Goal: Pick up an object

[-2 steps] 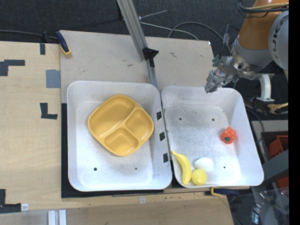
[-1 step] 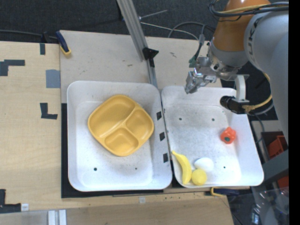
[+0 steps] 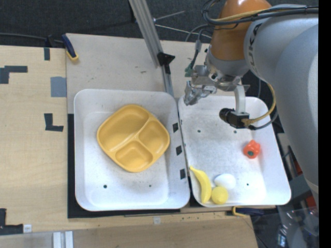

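Observation:
My gripper (image 3: 190, 98) hangs over the far left corner of the right bin (image 3: 269, 187), with nothing visible between its fingers. A yellow banana (image 3: 201, 183) lies at that bin's near left edge. Beside it sit a white egg-shaped object (image 3: 225, 180) and a small yellow lemon (image 3: 220, 195). An orange toy with a green top (image 3: 252, 149) rests near the bin's right side. All of these lie well toward the near side from the gripper.
The left bin (image 3: 88, 190) holds a yellow divided plate (image 3: 133, 137). A slanted metal post (image 3: 147, 30) rises behind the bins. A black cable fitting (image 3: 235, 118) hangs from the arm over the right bin.

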Action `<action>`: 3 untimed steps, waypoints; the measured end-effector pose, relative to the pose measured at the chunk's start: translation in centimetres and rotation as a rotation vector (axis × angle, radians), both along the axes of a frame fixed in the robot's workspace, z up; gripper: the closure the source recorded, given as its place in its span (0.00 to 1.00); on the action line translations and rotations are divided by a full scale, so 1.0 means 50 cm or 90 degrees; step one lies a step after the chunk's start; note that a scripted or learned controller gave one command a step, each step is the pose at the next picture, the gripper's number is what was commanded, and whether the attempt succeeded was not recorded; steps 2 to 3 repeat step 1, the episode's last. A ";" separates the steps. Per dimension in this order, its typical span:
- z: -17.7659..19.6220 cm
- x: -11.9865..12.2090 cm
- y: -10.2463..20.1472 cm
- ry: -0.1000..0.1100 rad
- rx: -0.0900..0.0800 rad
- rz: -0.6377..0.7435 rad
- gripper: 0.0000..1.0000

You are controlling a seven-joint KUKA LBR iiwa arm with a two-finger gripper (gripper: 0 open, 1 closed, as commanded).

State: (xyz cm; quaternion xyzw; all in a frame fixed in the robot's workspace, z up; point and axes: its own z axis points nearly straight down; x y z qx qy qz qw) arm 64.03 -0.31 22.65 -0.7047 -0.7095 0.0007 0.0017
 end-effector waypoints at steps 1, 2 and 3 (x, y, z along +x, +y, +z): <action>0.010 0.006 0.091 -0.002 0.000 0.000 1.00; 0.010 0.006 0.091 -0.002 0.000 0.000 1.00; 0.010 0.006 0.091 -0.002 0.000 0.000 1.00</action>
